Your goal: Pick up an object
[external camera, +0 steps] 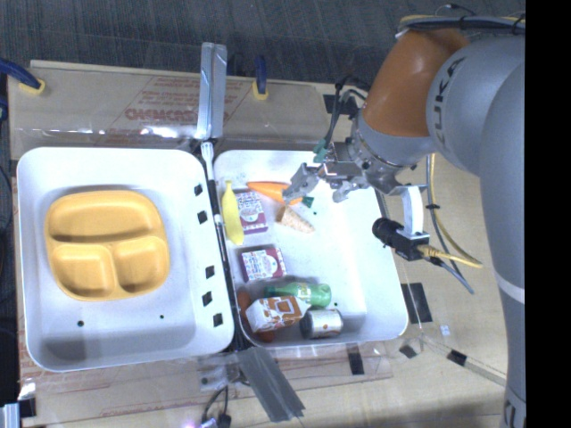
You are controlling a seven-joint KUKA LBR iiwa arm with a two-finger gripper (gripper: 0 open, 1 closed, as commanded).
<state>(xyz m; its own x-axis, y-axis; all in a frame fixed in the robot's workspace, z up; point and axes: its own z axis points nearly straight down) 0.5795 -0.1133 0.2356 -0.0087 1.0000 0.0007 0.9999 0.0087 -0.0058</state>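
My gripper (319, 188) hangs over the upper part of the right bin (375, 275), its fingers spread open with nothing between them. Just left of it lies an orange carrot (266, 188). An orange wedge (299, 221) sits directly below and to the left of the fingertips. Along the bin's left side are a yellow banana (231, 215) and two maroon packets (252, 210) (261, 263). At the bin's near end lie a green bottle (301, 292), a brown bottle (271, 314) and a silver can (322, 323).
The left bin (53, 328) holds a yellow divided tray (107, 243). A metal divider post (212, 87) stands between the bins at the back. The arm's grey body and orange band (406, 83) rise over the right bin's far right corner, with cables (446, 257) trailing beside it.
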